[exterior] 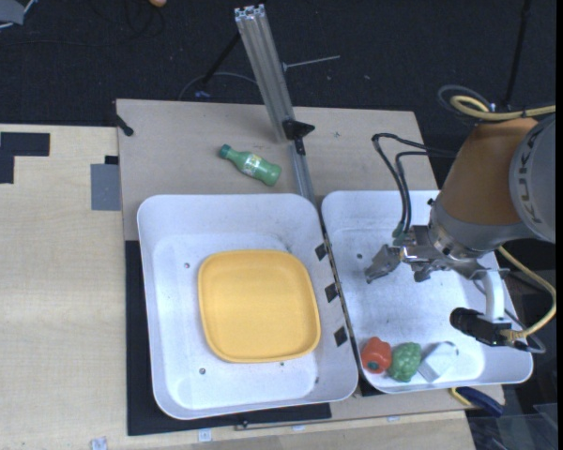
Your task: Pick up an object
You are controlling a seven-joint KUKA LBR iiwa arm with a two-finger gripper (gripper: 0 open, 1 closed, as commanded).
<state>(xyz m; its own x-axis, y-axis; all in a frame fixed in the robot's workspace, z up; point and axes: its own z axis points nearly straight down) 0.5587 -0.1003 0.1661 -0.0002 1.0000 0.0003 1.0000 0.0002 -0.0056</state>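
Two bins on the bench, side by side. Left bin: one yellow plate, flat, roughly centred. Right bin: three small things bunched at the near edge. Red pepper at left, green item touching it, and a small white-grey piece just beside the green. A green bottle lies on its side on the bench beyond the left bin, out of either bin.

Arm in from the right, over the right bin. Pincer hangs above bare bin floor toward the bin's middle-left, well apart from the cluster. Nothing seen between its fingers. How wide they stand, cannot tell: the wrist and cables crowd that area.

Risks, as judged from this layout:
- Closing where it hangs now would likely catch nothing; no object lies under it.
- Likeliest targets sit tight together and close to the near wall. A descent there could strike the rim, or one finger could land on the neighbour and shove both things apart rather than grip one.
- Pepper and green item look rounded; a pinch off their centre might squirt them sideways.
- White-grey piece looks low and flat, so fingers may skate over it.
- Plate is broad and lies flat, and probably offers no edge to grip from above.
- Loose cables near the wrist could snag during a reach toward the near corner.
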